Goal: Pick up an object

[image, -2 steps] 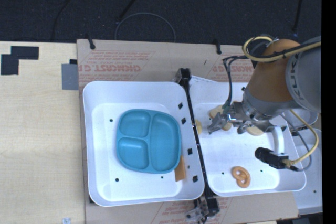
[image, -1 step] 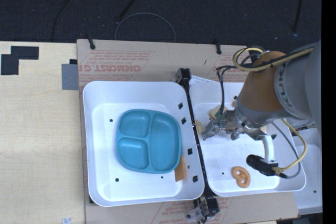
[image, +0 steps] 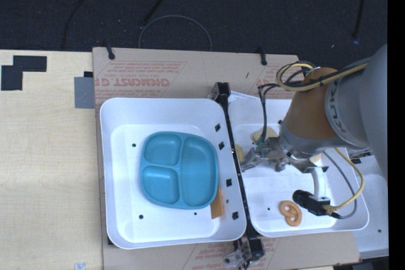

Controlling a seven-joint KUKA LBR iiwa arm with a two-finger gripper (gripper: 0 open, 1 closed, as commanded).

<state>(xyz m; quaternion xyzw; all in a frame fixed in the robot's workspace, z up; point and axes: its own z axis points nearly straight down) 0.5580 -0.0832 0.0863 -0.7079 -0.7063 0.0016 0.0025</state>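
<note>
My gripper (image: 248, 160) hung mid-frame by the left wall of the right bin (image: 262, 199); spread or pressed together, I could not tell. A pretzel (image: 291, 212) lay lower right. A blue plate (image: 179, 170) lay in the left bin (image: 120, 212).

Your plate (image: 179, 169) lies in the left bin (image: 120, 136), mid-frame, pretzel (image: 291, 212) in the right bin (image: 266, 224), lower right, gripper (image: 251, 159) up-left of it.

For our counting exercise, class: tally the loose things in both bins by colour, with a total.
Blue: 1, divided plate
Brown: 2, pretzel and small block
Pale yellow: 1, part-hidden piece
Total: 4
</note>
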